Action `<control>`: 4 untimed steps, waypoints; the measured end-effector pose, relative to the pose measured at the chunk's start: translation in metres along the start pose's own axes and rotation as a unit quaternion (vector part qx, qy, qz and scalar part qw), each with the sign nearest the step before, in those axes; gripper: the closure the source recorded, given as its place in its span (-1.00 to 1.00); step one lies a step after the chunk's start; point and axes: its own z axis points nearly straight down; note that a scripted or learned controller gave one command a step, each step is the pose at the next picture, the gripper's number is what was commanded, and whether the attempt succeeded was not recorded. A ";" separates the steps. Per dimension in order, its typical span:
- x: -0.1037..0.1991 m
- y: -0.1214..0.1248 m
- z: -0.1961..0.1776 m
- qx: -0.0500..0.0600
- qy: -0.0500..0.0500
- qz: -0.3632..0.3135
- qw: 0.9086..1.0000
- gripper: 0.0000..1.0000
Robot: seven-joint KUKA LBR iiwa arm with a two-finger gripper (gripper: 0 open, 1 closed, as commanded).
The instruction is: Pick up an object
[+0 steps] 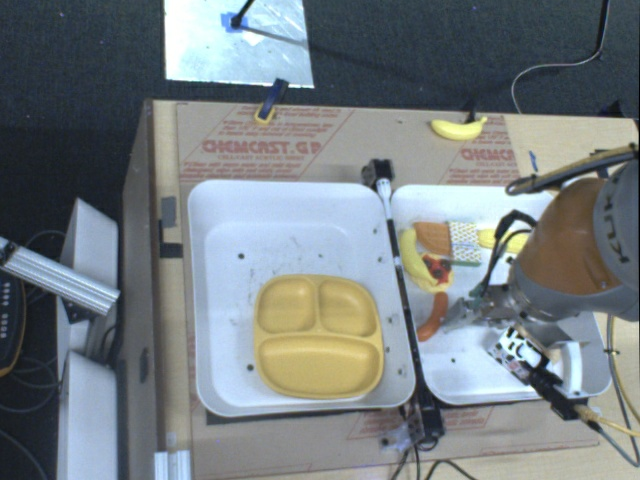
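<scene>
Reaching low into the right bin (470, 393) — tool (462, 311) beside the orange piece (433, 316).

Yellow divided tray (320, 336) in left bin (230, 218), gripper (462, 313) (right bin (470, 388))

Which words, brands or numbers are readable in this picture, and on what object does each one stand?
"CHEMCAST GP" in red, on the brown board behind the left bin.
The same red print repeats at the board's right end, near the banana, but there it is cut off and too blurred to read.
Smaller red lines above and below the brand: too small to read.
Black-and-white label by the tool: too blurred to read.
</scene>
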 end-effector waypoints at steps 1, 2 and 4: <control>-0.007 0.051 0.015 0.008 0.001 0.001 1.000 -1.00; -0.071 0.029 -0.004 0.008 0.000 0.002 1.000 -1.00; 0.022 0.154 0.005 0.005 -0.002 0.001 1.000 -1.00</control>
